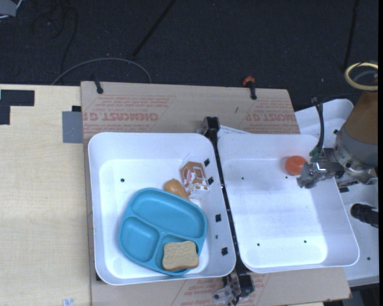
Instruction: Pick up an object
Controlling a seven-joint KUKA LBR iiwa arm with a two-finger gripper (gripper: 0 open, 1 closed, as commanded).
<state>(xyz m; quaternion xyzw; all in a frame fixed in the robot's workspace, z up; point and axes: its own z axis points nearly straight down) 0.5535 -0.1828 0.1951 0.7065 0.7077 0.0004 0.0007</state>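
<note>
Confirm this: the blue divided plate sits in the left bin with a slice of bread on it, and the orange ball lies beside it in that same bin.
Not quite. The orange ball lies in the right bin, near the claw, as the camera view shows. The blue divided plate with the slice of bread is indeed in the left bin.

I see a small round orange ball [295, 164] lying on the right bin's [274, 247] white floor, near its far right corner, just beside the gripper [308, 176].
</note>
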